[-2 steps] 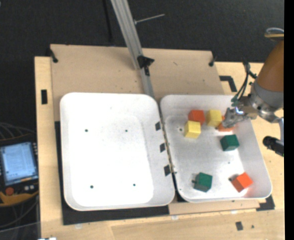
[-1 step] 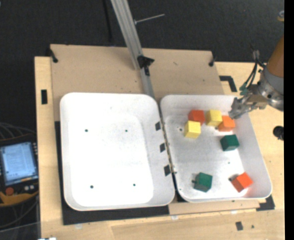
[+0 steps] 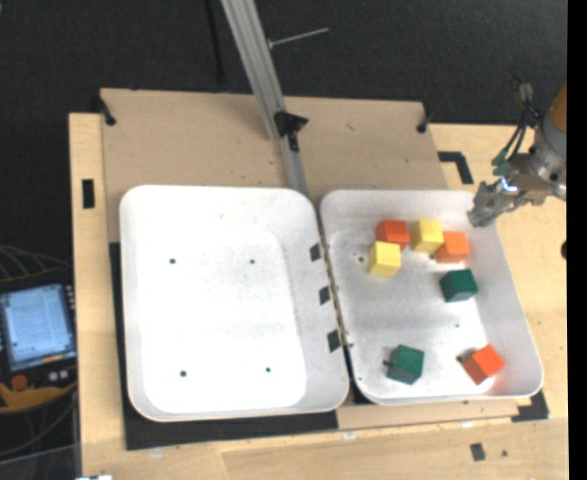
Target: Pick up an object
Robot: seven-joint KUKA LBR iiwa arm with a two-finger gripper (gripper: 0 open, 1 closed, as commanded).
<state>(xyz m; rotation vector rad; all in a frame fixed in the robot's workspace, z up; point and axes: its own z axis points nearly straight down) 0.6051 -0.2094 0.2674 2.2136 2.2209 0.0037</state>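
A wooden bench (image 3: 223, 138) carries two shallow white bins side by side, seen from above at a slant. The left bin (image 3: 223, 298) sits beside the right bin (image 3: 373, 358), their inner rims touching along a row of dark clips. A slanted metal rail (image 3: 258, 58) runs from the top of the view down to the gap between the bins. At the far left, off the bench, a handheld screen unit (image 3: 28, 333) glows. The arm (image 3: 543, 158) enters from the right, its claw (image 3: 485, 208) hovering over the right bin's upper right corner; whether the claw is released or clenched cannot be told, and no block is seen in it. Seven blocks lie in the right bin. Four cluster near the top: a red block (image 3: 393, 232), a yellow block (image 3: 430, 234), an orange block (image 3: 453, 245) and a second yellow block (image 3: 384, 258). Below them sit a green block (image 3: 459, 285), another green block (image 3: 405, 363) and a red-orange block (image 3: 483, 363) near the bottom right corner.
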